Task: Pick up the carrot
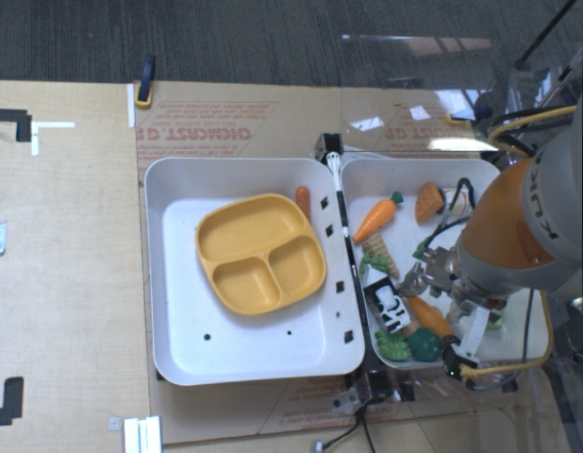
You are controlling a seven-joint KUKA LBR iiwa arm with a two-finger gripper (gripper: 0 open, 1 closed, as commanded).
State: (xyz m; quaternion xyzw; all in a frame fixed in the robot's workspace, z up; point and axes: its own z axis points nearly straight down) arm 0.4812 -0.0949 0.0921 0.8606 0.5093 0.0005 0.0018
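Honestly can't tell how the jaws stand, the wrist blocks them. They hang low in the right bin, roughly at its 7 o'clock, just over an orange piece that could be a second carrot. The obvious carrot, green top and all, lies near the bin's 10 o'clock, apart from the jaws. Left bin holds a yellow tray. Looks like the approach step; next it needs to line up over one carrot and close across its width.
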